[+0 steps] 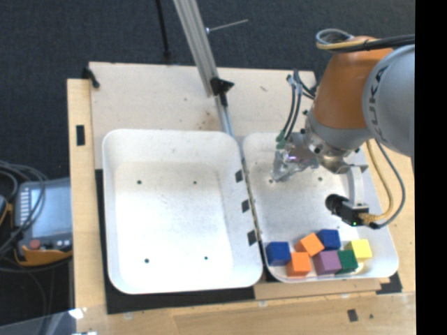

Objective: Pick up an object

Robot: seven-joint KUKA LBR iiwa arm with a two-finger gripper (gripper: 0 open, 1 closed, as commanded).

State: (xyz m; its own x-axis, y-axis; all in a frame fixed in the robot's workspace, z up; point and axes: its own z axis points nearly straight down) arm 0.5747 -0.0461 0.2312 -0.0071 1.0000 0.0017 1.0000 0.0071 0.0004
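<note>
Several small blocks lie bunched at the near edge of the right bin (293, 201): a blue one (278, 252), two orange ones (312, 243) (300, 262), a second blue one (329, 238), a purple one (326, 261), a green one (347, 259) and a yellow one (361, 248). My gripper (283, 167) hangs over the far left part of the right bin, well away from the blocks, pointing down. Nothing shows between its fingers.
The left bin (174, 208) sits beside the right one, their rims meeting at the middle. A slanted metal post (199, 40) rises from the bench behind the bins. A black fitting (346, 209) on the arm hangs above the blocks.
</note>
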